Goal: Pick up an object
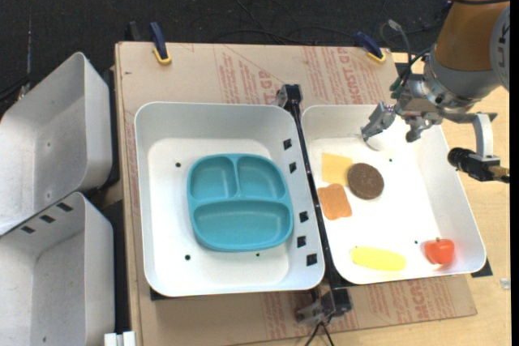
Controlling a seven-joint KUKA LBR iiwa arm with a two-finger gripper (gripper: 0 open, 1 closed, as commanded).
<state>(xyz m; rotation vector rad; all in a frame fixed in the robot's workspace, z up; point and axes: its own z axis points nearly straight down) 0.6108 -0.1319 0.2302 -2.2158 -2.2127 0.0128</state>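
Brown disc (366, 181) lies in the right bin (466, 198), below the spread, empty claw (395, 128).

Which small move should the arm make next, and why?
Probably move the open gripper toward the brown round patty and lower it: the fingers hold nothing and hang over bare floor of the right bin, with the patty nearest.

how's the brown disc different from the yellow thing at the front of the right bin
The brown disc is round and dark; the yellow piece is long, oval and bright. The disc overlaps a pale yellow slice in the middle of the right bin, while the yellow piece lies alone near the front wall. Both lie flat, apart from the gripper.
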